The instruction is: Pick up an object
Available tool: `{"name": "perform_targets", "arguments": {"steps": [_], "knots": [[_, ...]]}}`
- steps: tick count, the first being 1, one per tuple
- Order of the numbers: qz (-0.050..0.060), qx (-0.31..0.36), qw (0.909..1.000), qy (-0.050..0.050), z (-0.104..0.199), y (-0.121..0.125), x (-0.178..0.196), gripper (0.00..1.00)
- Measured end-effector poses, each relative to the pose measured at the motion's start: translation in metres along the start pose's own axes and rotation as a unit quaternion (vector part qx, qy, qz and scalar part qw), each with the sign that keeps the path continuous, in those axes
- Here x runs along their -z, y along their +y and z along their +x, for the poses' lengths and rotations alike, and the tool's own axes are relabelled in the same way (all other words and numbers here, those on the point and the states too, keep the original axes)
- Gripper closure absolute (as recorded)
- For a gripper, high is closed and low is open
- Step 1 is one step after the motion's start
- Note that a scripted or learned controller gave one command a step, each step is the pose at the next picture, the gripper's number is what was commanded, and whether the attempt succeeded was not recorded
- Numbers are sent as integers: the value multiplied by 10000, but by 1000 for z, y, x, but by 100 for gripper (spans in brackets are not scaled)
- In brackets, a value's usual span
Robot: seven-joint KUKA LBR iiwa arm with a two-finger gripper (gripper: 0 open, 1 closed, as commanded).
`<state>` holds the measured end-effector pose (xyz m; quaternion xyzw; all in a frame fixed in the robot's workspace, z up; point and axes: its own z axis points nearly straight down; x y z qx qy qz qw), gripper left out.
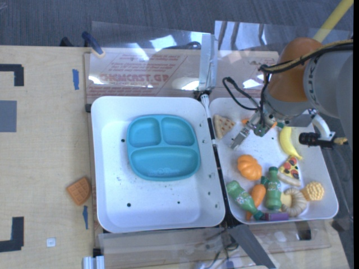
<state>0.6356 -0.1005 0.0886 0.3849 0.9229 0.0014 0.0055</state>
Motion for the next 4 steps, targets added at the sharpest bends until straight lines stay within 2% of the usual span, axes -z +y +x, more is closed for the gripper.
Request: {"name": "perform_targets", "arguments": {"steps": [1, 2, 3, 4], "knots": [[6, 1091, 9940, -6, 35, -84, 2, 0], [-24, 763, 9971, -44, 81, -130, 3, 0], [-47, 770, 9970, -96, 79, -128, 15, 100], [-9, -233, 9997, -6, 88, -87, 161, 100]]}}
